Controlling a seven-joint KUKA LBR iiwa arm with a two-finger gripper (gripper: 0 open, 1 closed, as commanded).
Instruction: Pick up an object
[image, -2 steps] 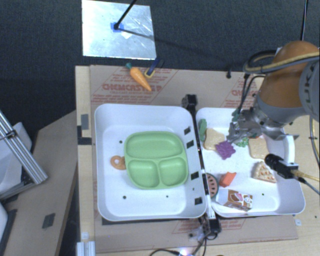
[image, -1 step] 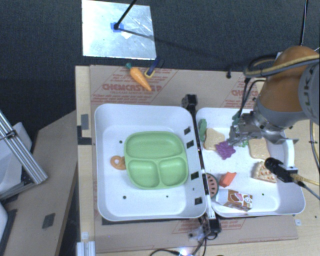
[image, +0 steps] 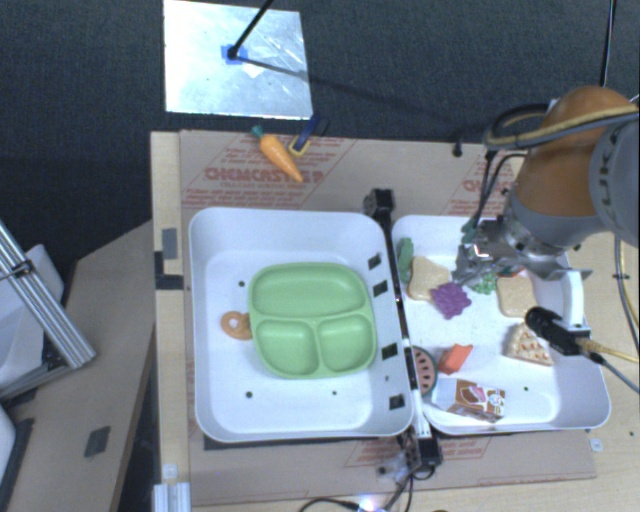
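The gripper (image: 478, 262) sits low over the right bin (image: 585, 400), right of frame centre, beside the purple grapes (image: 452, 297); the wrist hides its tip, so whether it has anything I cannot tell. Likely it is down there hunting through the clutter. That bin holds one bunch of grapes, two toast slices (image: 429, 275), one waffle piece (image: 527, 345), one orange chunk (image: 456, 357) and one printed packet (image: 478, 398). The left bin (image: 215, 300) carries one green divided plate (image: 310, 318) and one pretzel (image: 236, 325). One carrot (image: 279, 157) lies outside, at upper centre.
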